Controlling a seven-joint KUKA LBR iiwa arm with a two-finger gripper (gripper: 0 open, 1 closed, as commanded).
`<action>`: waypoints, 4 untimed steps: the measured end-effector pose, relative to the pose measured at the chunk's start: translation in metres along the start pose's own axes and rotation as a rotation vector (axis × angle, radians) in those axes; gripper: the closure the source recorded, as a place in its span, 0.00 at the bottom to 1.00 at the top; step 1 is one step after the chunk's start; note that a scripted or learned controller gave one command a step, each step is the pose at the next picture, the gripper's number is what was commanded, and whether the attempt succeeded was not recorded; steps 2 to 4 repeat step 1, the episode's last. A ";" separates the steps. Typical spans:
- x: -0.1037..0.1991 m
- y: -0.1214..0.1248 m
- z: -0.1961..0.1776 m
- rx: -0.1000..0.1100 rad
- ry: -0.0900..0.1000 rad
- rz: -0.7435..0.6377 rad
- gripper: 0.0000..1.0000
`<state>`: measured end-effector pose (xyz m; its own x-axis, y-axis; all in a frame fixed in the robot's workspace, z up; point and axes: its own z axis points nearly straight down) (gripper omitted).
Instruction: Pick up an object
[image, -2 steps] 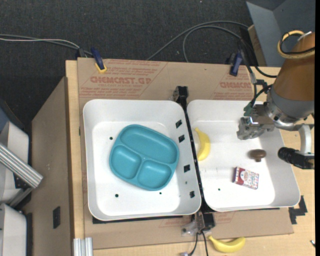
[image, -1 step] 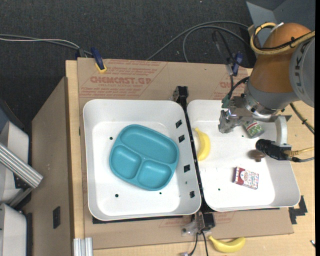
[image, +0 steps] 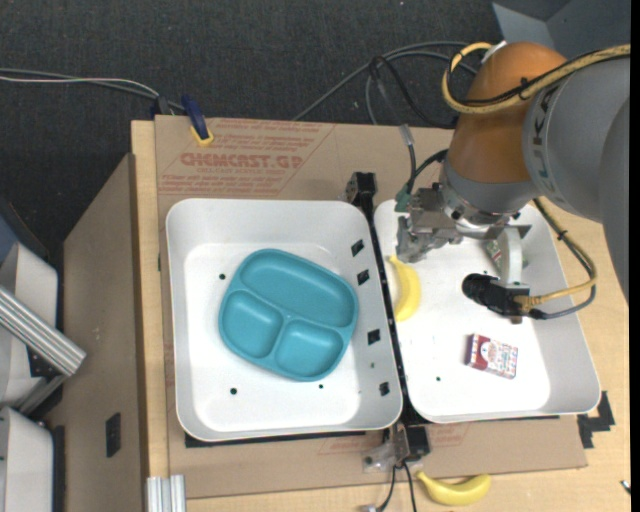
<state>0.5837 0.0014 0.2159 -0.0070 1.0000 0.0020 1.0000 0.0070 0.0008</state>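
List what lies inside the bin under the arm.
The bin holds a banana by its wall on the view's left and a small box nearer the front. The gripper covers the banana's far end, and the arm hides the bin's back part.

The arm runs off the right edge, and its bulk covers the far rim of the right bin. The banana loses its upper end beneath the gripper. Print on the small packet is too fine to read.
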 end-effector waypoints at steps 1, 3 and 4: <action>0.044 0.011 0.001 -0.001 0.000 0.001 1.00; 0.044 0.011 0.001 -0.001 0.000 0.001 1.00; 0.044 0.011 0.001 -0.001 0.000 0.001 1.00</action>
